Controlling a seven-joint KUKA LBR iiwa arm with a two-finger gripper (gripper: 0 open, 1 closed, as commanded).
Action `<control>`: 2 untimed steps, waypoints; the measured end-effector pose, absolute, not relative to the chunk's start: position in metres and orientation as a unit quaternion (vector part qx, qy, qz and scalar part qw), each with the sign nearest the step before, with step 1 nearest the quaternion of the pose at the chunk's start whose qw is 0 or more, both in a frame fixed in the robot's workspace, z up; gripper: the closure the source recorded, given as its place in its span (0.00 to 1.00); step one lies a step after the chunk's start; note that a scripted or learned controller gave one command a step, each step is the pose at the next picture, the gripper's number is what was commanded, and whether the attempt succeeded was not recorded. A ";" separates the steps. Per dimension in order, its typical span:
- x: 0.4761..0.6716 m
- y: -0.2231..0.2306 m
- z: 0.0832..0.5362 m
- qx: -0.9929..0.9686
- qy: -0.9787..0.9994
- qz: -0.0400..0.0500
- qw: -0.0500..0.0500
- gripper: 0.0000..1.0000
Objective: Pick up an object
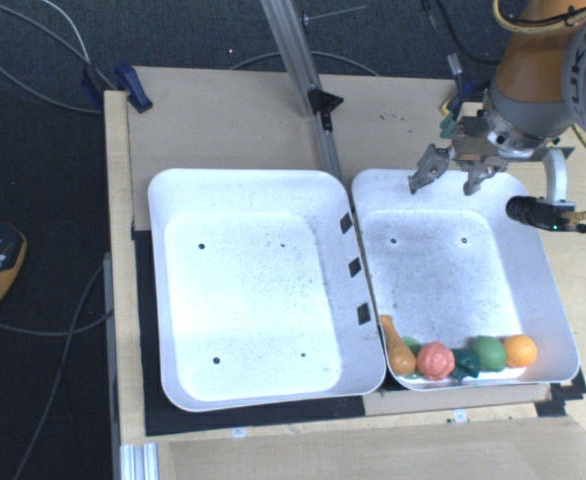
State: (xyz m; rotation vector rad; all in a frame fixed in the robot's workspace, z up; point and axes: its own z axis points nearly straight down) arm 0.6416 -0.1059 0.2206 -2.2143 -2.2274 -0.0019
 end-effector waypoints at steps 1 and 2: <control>0.604 -0.059 0.200 -0.706 -0.708 0.000 0.001 0.00; 0.605 -0.061 0.211 -0.707 -0.707 -0.001 -0.001 1.00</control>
